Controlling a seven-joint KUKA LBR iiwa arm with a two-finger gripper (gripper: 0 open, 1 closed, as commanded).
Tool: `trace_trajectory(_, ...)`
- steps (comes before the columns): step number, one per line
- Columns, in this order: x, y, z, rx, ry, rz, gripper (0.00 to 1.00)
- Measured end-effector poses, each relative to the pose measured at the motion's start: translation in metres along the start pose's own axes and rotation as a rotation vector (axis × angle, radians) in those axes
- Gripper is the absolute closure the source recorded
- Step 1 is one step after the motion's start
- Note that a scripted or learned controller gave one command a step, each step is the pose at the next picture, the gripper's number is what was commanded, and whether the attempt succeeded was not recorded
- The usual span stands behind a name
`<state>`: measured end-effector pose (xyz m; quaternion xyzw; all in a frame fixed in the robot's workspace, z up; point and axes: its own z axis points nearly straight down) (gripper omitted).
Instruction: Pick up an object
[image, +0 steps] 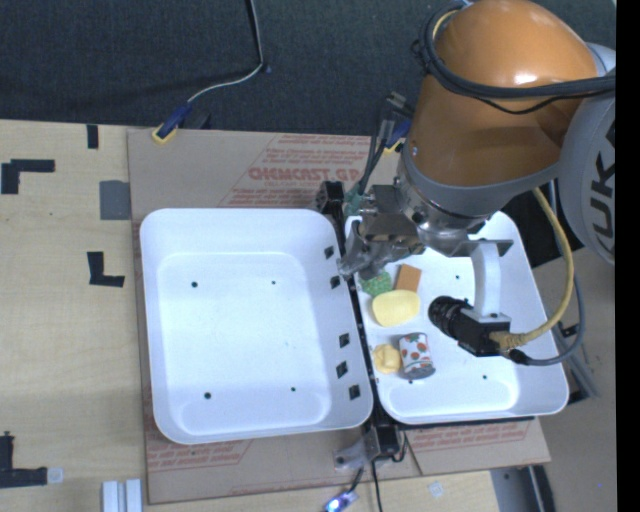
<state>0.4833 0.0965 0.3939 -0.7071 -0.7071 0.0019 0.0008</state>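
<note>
The right bin (520, 395) holds a cluster of small items near its left wall. Among them are a green piece (378, 284), an orange block (409, 277), a pale yellow lump (395, 307), a small yellow piece (386, 358) and a patterned can (415, 356). My gripper (366, 258) hangs from the big orange-banded wrist, low over the bin's upper left part, just above the green piece. The arm's bulk hides the bin's far end.
The left bin (240, 320) sits beside the right one, with a row of black clips (345, 345) along the shared wall. A black cylinder with a yellow cable (468, 325) juts over the right bin. Cardboard (260, 170) underlies both bins.
</note>
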Motion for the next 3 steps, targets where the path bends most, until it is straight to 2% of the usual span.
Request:
trace_trajectory(1, 0.003, 0.0, 0.024, 0.0, 0.0, -0.001, 1.0)
trace_trajectory(2, 0.025, 0.001, 0.019, -0.003, 0.001, -0.003, 1.0)
trace_trajectory(3, 0.031, 0.0, 0.03, 0.0, 0.0, -0.002, 1.0)
